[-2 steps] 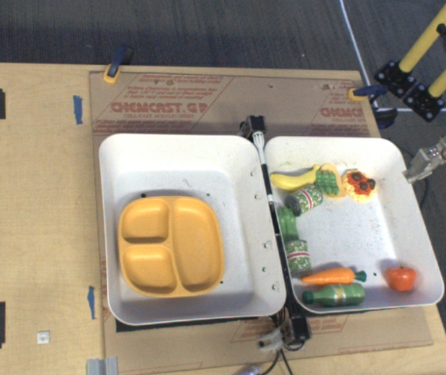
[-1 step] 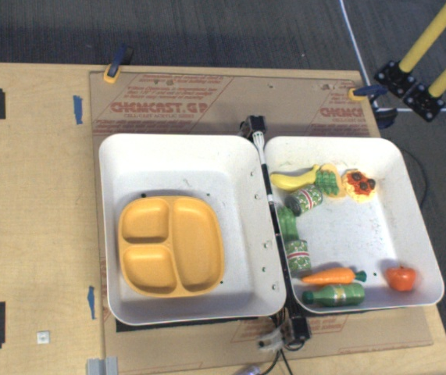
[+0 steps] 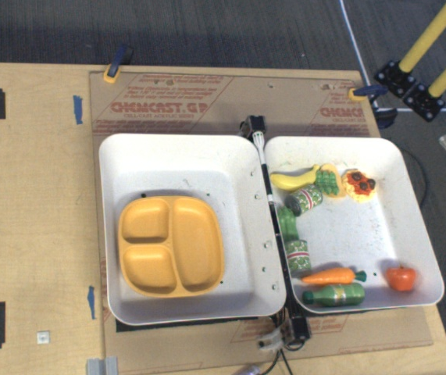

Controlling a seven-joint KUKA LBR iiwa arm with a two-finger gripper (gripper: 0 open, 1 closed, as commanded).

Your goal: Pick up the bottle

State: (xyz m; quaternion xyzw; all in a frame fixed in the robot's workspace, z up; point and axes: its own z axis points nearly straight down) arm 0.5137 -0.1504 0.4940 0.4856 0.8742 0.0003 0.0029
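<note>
A green bottle (image 3: 289,235) with a patterned label lies along the left wall of the right bin (image 3: 410,209), its neck pointing to the back. A second green bottle (image 3: 333,294) with a red and yellow label lies on its side near that bin's front wall, just below an orange carrot (image 3: 332,276). Both bottles lie free, with nothing touching them from above.
The right bin also holds a yellow banana (image 3: 291,180), a green and red can (image 3: 307,200), a green toy vegetable (image 3: 328,182), a red-topped toy (image 3: 359,183) and a tomato (image 3: 401,277). A yellow divided plate (image 3: 172,244) lies in the left bin (image 3: 129,162).
</note>
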